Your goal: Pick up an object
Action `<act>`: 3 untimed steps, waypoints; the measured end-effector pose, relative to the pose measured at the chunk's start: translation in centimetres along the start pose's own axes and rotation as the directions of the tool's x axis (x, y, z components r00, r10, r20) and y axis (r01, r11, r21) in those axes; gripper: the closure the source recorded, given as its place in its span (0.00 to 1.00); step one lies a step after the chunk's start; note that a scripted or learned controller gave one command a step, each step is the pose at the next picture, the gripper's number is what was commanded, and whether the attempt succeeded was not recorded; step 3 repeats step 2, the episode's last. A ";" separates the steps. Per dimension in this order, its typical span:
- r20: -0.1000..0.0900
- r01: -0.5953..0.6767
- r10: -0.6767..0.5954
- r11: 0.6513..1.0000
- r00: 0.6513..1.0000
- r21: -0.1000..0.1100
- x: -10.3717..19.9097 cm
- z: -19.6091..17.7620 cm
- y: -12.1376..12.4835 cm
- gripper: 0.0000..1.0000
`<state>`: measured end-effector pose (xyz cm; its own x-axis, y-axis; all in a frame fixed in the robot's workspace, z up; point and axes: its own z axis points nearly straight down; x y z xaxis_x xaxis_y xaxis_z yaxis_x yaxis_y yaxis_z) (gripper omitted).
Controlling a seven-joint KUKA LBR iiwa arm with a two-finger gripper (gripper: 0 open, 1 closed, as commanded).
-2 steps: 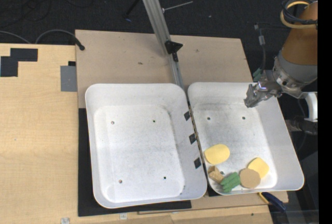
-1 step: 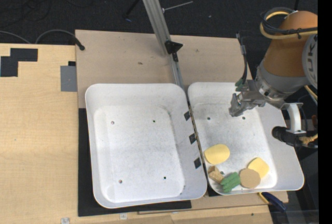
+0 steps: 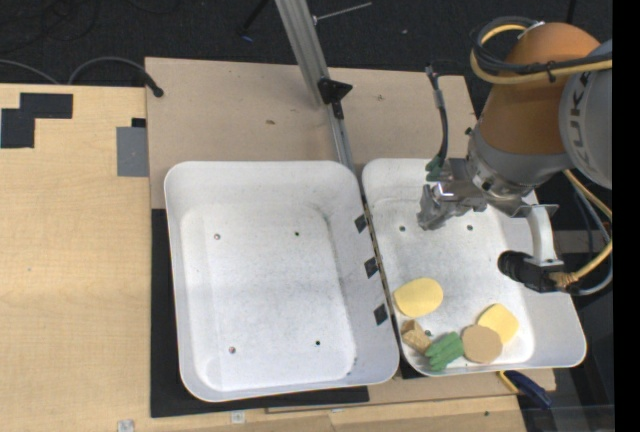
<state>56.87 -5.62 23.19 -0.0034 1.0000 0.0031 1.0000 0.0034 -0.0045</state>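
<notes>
Claw (image 3: 437,211) hangs over the right bin's (image 3: 560,345) upper part; we can't tell its state. Pick not done: the yellow oval piece (image 3: 418,297) and the others lie near the bin's front edge.

The arm (image 3: 590,120) bears partial grey lettering, seemingly "KU".

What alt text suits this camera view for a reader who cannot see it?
The gripper hangs over the far part of the right bin, apart from a yellow disc, green piece and tan disc clustered near its front edge.
</notes>
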 end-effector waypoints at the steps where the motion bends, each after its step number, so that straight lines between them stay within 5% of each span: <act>1: 0.000 0.001 -0.001 1.000 1.000 0.001 5.5 -0.8 -1.3 1.00; 2: 0.001 0.000 0.000 1.000 1.000 0.002 10.0 0.5 -2.6 1.00; 3: 0.001 0.000 0.000 1.000 1.000 0.002 10.0 0.5 -2.6 1.00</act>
